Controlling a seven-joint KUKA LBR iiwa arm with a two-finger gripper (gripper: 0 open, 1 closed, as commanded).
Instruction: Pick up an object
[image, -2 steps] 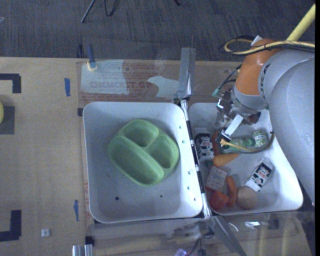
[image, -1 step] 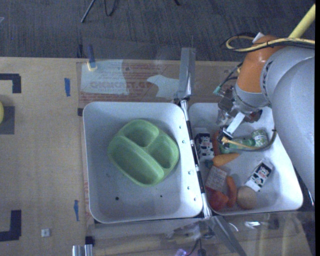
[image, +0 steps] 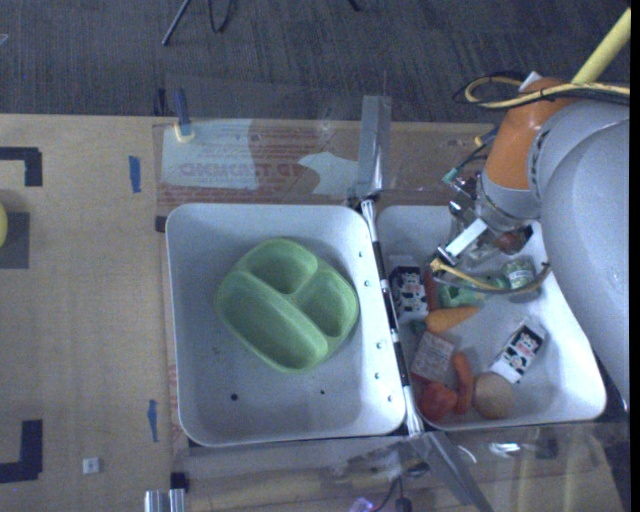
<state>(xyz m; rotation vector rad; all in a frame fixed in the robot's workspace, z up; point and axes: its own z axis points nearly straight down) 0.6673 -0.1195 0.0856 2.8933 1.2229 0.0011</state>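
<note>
A green divided plate (image: 287, 302) lies in the left bin (image: 200, 400). In the right bin (image: 580, 390) lie a cow-print carton (image: 408, 291), carrot (image: 451, 318) and potato (image: 493, 394). The pincer (image: 465, 247) hangs above them; whether it grips anything, I cannot tell.

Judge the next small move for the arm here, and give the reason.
Probably a short descent straight down: the gripper hangs over the back of the right bin, above the green packet and carrot, with nothing seen in it yet.
</note>
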